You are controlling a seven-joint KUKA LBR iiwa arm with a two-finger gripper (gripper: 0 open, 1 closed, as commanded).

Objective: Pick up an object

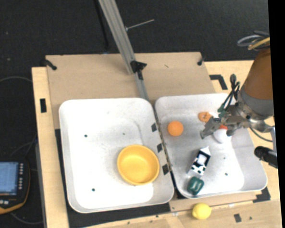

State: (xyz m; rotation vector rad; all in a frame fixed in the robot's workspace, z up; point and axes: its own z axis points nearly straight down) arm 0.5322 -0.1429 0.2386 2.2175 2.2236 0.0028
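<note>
- We are looking down on the tan wooden worktop [97, 75] with two shallow white bins side by side.
- In the left white bin [85, 124], a round yellow bowl [138, 164] sits toward the lower right corner, opening up.
- Over in the right white bin [233, 178], we spot a small orange ball [175, 128] near the left wall, well apart from the bowl across the divide.
- Further right, a little orange ring-shaped piece [204, 116] lies near the upper middle of that bin.
- The grey arm with its orange band [260, 80] comes in from the right, and its pincer [219, 128] hangs low over the right bin, just beside the ring-shaped piece.
- Right under the pincer we see a small white rounded object with a red spot [221, 135]; whether the tips touch it, we cannot tell, and we cannot tell how the pincer is set either.
- Below that, a black-and-white carton-like toy [199, 162] lies tilted, and a dark green block [195, 185] rests against the bin's lower edge, just beside it.
- Outside the bins, on the worktop's front strip, we see a yellow lemon-shaped fruit [201, 211].
- Off to the far left, a handheld screen pendant with an orange edge [9, 184] lies on the dark floor.
</note>
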